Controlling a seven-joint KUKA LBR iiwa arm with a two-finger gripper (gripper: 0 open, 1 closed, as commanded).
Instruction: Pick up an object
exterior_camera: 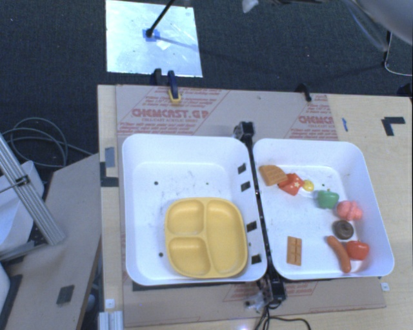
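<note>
Inside the right bin (371,187) all toy foods, like the sausage (339,253), lie untouched, and my gripper's state I cannot tell.

Arm (381,19) is just a grey blurry chunk up past the bench's far right corner, sitting high and out of focus. A thin dark stretch runs left from it to a pale smudgy tip (250,5).
</note>
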